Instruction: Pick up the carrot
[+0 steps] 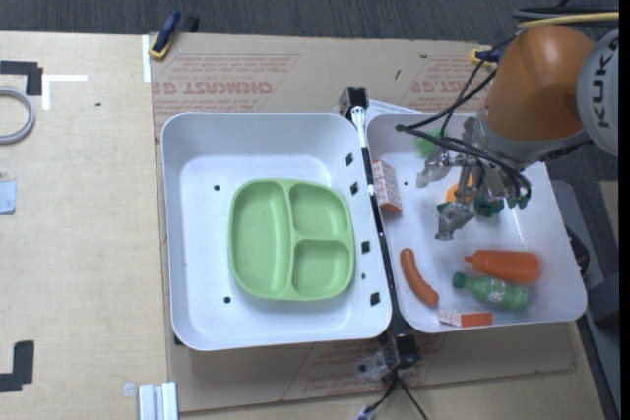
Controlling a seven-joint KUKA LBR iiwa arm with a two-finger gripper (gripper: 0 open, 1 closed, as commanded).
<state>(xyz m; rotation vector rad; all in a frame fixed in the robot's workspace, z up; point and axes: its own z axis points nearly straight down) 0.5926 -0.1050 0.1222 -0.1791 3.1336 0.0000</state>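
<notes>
Step in hand, as judged: approach, carrot not yet gripped. The claw (451,204) is hanging over the middle of the right bin (563,211) with its fingers (445,223) parted and nothing between them. The carrot (505,264) is lying just beside it, toward the bin's near right corner, touching the green bottle (491,290). Next move is probably calling for a shift over the carrot and a clean descent. Also in this bin: sausage (419,276), small box (385,189). Left bin (187,211) is holding a green divided plate (292,240).

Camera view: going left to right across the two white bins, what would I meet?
Green plate → small box → sausage → pincer → carrot
</notes>
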